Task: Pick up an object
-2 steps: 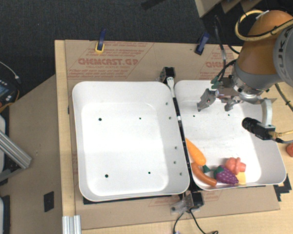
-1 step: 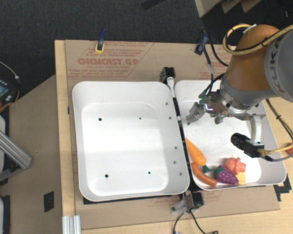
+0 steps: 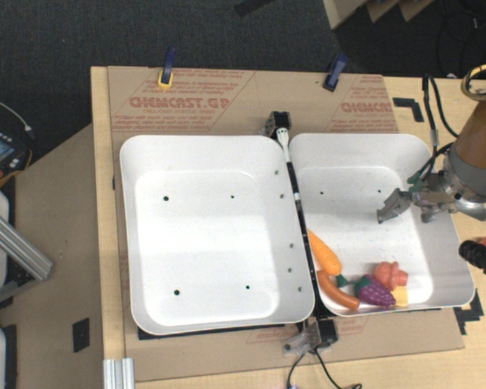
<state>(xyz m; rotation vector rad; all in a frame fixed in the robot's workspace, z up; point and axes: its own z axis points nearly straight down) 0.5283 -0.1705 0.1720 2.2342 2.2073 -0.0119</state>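
Purple toy grapes (image 3: 376, 293) lie nearest to us, in the near corner of the right bin (image 3: 364, 154), and they touch a small red toy (image 3: 391, 275) and a yellow piece (image 3: 401, 297). Just beside them, toward the divider, we see a short orange sausage-like toy (image 3: 340, 292), and then an orange toy carrot (image 3: 325, 254) whose long axis runs slanted along the divider.

Farther back, the gripper (image 3: 393, 207) hangs over the bare middle of this bin. Its dark fingers seem spread a little, with nothing between them. We judge that all toys lie from the fingers toward the near edge, so the next move must go that way.
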